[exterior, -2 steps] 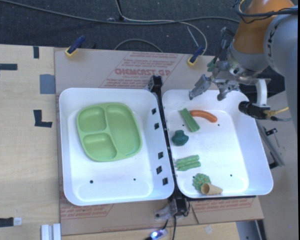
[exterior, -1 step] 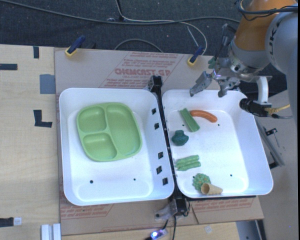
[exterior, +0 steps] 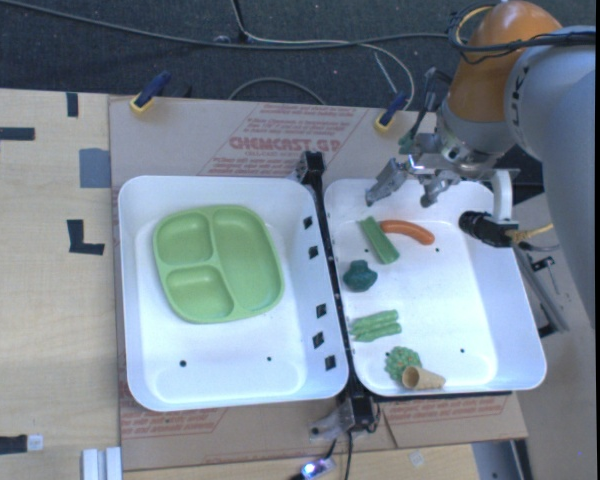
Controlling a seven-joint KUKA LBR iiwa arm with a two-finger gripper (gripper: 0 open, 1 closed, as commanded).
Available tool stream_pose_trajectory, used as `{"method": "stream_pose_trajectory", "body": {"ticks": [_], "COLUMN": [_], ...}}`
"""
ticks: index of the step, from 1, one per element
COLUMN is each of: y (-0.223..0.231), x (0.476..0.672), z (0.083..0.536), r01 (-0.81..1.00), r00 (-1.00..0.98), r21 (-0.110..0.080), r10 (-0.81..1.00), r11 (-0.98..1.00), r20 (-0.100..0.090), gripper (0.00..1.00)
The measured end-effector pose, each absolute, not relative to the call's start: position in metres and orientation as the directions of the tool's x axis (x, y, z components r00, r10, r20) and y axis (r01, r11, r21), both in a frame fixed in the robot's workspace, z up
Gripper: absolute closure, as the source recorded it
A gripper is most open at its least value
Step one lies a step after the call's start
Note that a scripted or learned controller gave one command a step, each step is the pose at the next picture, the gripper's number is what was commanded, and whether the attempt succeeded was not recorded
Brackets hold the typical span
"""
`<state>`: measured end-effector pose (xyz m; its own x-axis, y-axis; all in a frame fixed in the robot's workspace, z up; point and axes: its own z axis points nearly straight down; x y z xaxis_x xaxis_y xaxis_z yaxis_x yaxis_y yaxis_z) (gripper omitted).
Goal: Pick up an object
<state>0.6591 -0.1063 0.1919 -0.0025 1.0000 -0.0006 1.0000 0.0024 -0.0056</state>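
The right bin (exterior: 485, 313) holds several toy foods. An orange sausage (exterior: 407, 231) lies near the bin's far edge, with a green stick (exterior: 378, 240) slanting right beside it. Below them sit a dark teal lump (exterior: 359, 276), a green bean bundle (exterior: 375, 324), and a leafy green piece (exterior: 401, 360) touching a tan cone (exterior: 423, 377). My gripper (exterior: 409, 184) hangs over the bin's far edge, just above the sausage and stick. Its fingers (exterior: 385, 185) are spread open, nothing between them.
The left bin (exterior: 150, 363) carries a green divided plate (exterior: 218, 262). A black divider (exterior: 322, 268) runs between the bins. The grey arm with its orange band (exterior: 500, 53) fills the upper right. Cables (exterior: 280, 38) trail across the dark floor behind.
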Motion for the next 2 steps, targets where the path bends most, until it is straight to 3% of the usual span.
{"method": "stream_pose_trajectory", "body": {"ticks": [2], "y": [-0.106], "x": [0.654], "z": [0.083], "r01": [1.000], "r00": [-0.002], "r21": [-0.005], "r10": [1.000], "r11": [0.002], "r20": [-0.002], "gripper": [0.00]}}
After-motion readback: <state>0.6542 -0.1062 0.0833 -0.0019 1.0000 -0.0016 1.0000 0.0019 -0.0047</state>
